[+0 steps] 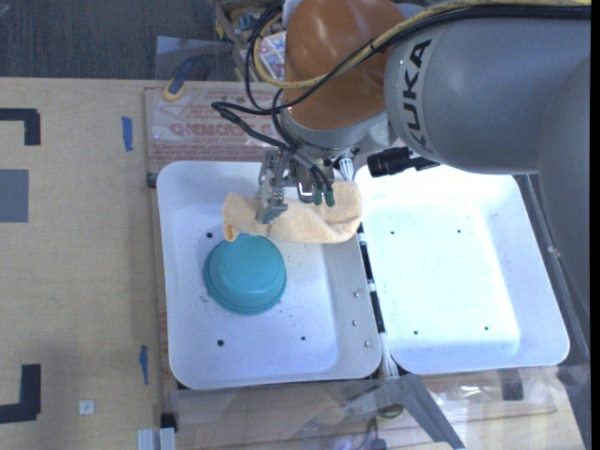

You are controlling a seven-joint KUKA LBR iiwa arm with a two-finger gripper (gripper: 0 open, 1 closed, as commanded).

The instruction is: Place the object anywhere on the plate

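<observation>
1. A pale yellow cloth [309, 221] is lying crumpled in the left bin [187, 345], near that bin's far edge, its right end reaching toward the divide between the two bins.
2. The cloth's left end is hanging down to just touch the rim of the teal plate [246, 272], which looks more like an upturned round dish; most of the cloth is sitting beyond the plate, not on it.
3. The teal plate is resting on the left bin's floor, left of centre and well apart from the bin's near edge.
4. The gripper [295, 187] is hovering directly over the middle of the cloth, its metal fingers [273, 198] pointing down and reaching the fabric; whether they are parted or pinching the cloth cannot be told from this angle.
5. The arm [487, 82], grey with its orange band [333, 54] above the wrist, is reaching in from the right and covering the far part of the right bin.
6. The right bin [459, 279] is sitting just beside the left one, brightly lit.
7. Both bins are standing on a light wooden bench [75, 279], which is bearing black marks and small blue tape strips [127, 133] on its left side.
</observation>
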